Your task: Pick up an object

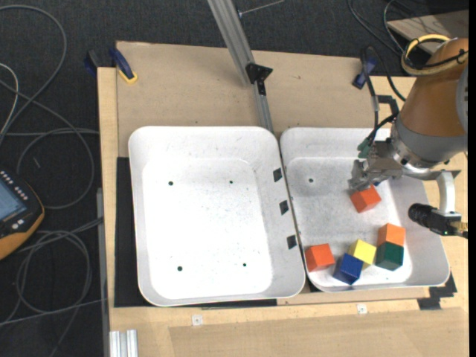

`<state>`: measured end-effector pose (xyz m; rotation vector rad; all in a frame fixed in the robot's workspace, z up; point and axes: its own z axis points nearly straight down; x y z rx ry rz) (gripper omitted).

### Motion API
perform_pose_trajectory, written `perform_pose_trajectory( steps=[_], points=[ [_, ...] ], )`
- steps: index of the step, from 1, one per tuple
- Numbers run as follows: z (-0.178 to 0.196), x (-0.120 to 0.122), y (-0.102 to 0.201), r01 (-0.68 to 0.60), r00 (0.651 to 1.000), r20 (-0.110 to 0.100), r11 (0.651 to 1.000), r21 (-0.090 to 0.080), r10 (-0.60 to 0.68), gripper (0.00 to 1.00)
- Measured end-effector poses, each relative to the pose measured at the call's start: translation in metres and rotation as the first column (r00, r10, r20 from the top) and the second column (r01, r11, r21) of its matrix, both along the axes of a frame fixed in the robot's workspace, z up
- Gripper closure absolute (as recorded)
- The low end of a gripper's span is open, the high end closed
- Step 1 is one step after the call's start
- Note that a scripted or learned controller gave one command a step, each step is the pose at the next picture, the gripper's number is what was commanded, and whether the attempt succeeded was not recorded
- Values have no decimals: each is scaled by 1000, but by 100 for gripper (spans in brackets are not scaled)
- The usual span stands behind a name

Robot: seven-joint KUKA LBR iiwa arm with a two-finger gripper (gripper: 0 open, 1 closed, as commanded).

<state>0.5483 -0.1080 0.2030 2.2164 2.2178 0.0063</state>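
Far left, on the dark floor: a handheld pendant (13, 208) with orange casing, loose black cables around it.

Wooden bench (186, 80), pale. Blue clamp (123, 65) at its back left corner, a second blue clamp (364, 69) at back right. A slanted metal rail (234, 32) crosses the back of the bench and ends near the gap between the bins.

Left bin (141, 199): white, shallow, a few small dark dots on its floor.

Right bin (297, 162): white, touching the left bin along the middle seam. Near its front edge, an orange cube (320, 256); just right of it a blue cube (347, 268), with a yellow cube (364, 251) touching the blue one's back right. Further right a green cube (389, 255), and a second orange cube (392, 234) right behind it, touching.

Gripper (364, 184) over the middle of the right bin, arm coming in from the right. A red-orange cube (365, 198) sits directly under the fingertips, tilted, apart from the front cluster. Whether the pincer is clamped on it, apart or together: cannot tell, the wrist body hides the tips.
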Motion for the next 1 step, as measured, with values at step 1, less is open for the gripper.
perform_pose_trajectory(
  steps=[1],
  points=[
    [55,1,11,-2,1000,1,1000,1,2,100]
  ],
)
